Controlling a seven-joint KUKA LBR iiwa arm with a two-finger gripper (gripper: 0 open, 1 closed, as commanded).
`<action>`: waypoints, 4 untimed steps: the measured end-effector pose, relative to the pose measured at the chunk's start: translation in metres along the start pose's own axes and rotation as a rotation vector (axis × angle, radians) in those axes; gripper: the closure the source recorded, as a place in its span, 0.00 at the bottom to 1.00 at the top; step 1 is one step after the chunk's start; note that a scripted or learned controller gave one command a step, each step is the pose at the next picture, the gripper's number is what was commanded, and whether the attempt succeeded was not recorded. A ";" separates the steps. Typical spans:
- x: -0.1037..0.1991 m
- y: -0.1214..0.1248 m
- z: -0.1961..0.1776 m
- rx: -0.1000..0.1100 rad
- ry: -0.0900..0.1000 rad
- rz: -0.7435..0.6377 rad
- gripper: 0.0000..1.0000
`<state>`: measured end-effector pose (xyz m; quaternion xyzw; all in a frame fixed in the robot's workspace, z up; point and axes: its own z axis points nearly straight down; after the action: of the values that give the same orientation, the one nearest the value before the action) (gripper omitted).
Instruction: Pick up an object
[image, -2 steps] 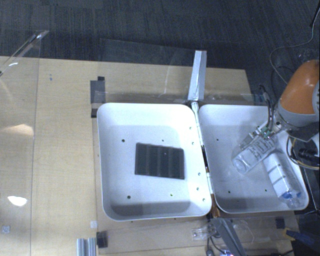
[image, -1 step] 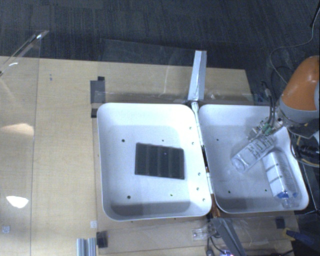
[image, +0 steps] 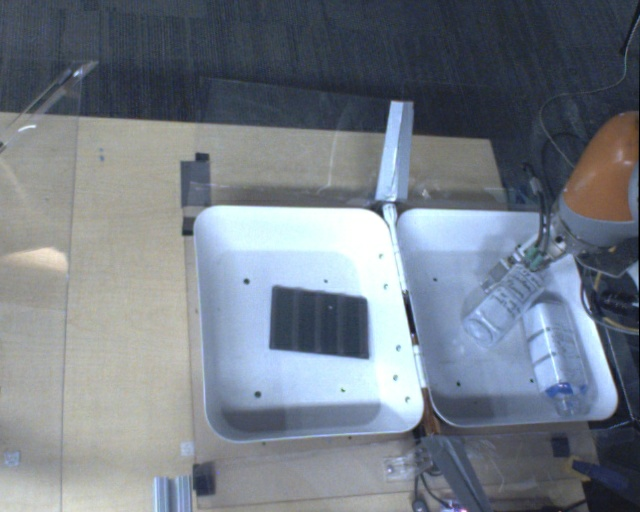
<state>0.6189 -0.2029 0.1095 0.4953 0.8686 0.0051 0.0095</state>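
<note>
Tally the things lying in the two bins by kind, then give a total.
Clear plastic bottles: 2, one tilted and one beside it, both in the right bin
Dark ribbed pads: 1, in the left bin
Total: 3

Hand (image: 532, 256) meets a clear bottle (image: 502, 303) in right bin (image: 440, 300).

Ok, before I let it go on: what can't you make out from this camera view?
- Gripper: too small and cluttered at the upper bottle to tell whether it has a hold.
- Arm: cut off by the right edge.
- Lower bottle: clear plastic on the white right bin; its outline is faint and its label unreadable.
- Dark ridged pad in the left bin: material unclear.
</note>
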 end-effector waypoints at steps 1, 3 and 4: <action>-0.005 0.007 0.019 0.007 0.001 -0.094 0.00; 0.010 0.029 -0.054 0.009 0.006 -0.231 1.00; 0.010 0.029 -0.054 0.009 0.006 -0.230 0.00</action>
<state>0.6376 -0.1797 0.1639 0.3923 0.9198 0.0016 0.0050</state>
